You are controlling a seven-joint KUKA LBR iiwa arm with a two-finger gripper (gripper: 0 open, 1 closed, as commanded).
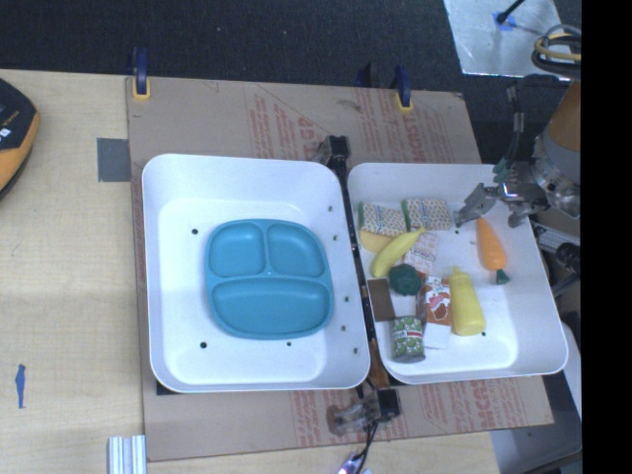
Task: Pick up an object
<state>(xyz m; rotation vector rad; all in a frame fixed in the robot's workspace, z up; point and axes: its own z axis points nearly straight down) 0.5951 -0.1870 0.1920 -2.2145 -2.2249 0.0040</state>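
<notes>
Objects for picking sit crowded in the right bin, while the left bin beside it bears a blue divided plate, lying flat near its middle. Crossing into the right bin, I see two green patterned packets side by side along the far wall, and just in front of them a yellow banana lying at a slant. A dark brown block lies near the bin's left wall, with a small green-labelled can just in front of it. A dark green rounded piece sits between the banana and a red-and-white carton. Touching that carton on its right is a yellow bottle, lying on its side. Further right an orange carrot lies with its green end toward the near side. My gripper hangs over the far right part of this bin, just beyond the carrot's orange tip; my fingers are spread apart, with nothing between them, and my wrist reaches in from the right edge.
</notes>
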